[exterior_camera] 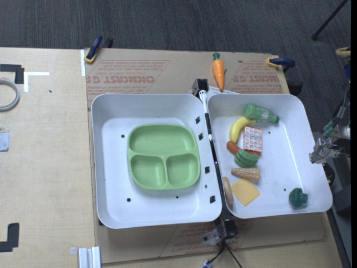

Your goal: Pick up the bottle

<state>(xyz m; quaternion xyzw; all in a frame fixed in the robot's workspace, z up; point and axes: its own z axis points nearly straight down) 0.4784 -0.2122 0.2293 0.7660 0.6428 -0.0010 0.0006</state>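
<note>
Green plastic bottle [260, 114] lies on its side at the far end of the right white bin [301, 149]. Yellow toy banana [238, 128] and red-and-white carton [252, 139], print unreadable, crowd just beside it. Claw [322, 149] at the bin's right rim, well apart from the bottle; its opening cannot be made out. Cardboard under bins: mirrored lettering, illegible.

Left bin [106, 149]: holds a divided plate [164, 156] near its middle.
Right bin [290, 149]: touches the left bin along their shared edge.
Bottle [260, 114]: lies at the back of the right bin.
Banana [239, 128]: in front of the bottle, left of a small carton [252, 139].
Cone [246, 173]: in front of the carton, behind a cheese wedge [245, 192].
Broccoli [298, 198]: right bin's front right corner, apart from the rest.
Carrot [217, 70]: on the bench behind both bins.
Gripper [323, 149]: at the right bin's right rim.
</note>
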